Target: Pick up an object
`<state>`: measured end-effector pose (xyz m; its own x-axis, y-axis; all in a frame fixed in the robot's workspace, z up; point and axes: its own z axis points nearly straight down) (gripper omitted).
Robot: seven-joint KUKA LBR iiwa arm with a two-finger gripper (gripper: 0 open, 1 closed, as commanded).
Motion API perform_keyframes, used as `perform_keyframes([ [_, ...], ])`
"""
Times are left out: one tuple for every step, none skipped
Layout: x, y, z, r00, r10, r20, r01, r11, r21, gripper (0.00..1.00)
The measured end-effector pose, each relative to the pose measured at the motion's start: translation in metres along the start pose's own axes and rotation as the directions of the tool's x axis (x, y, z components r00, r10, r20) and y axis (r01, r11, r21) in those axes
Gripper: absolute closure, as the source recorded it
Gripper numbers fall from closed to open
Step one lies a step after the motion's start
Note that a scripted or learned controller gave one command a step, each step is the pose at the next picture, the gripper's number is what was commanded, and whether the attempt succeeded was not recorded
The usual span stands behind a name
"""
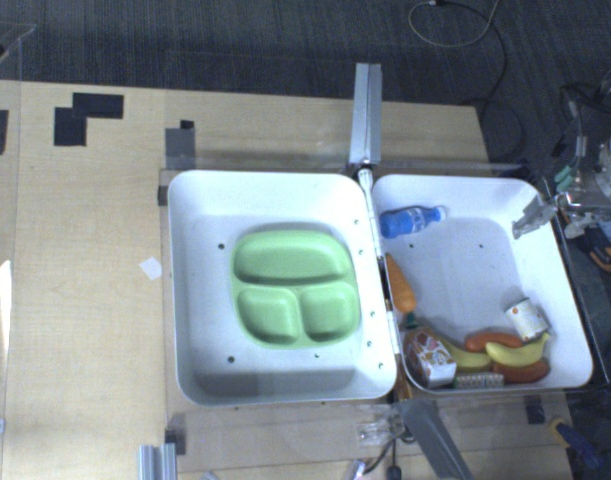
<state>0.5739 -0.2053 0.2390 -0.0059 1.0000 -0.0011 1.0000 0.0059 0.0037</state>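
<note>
At the frame's right edge the pincer, grip state unclear, may clip the right bin rim reaching the banana.

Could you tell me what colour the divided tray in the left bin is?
Pale green tray, seen in the camera view.
</note>
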Motion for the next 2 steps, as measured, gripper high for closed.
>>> perform_keyframes([
  [0.001, 0.002, -0.012, 1.0, -0.006, 0.001, 0.006, 1.0, -0.005, 1.0],
  [0.0, 0.004, -0.139, 0.997, -0.078, 0.002, 0.078, 0.997, -0.004, 1.0],
])
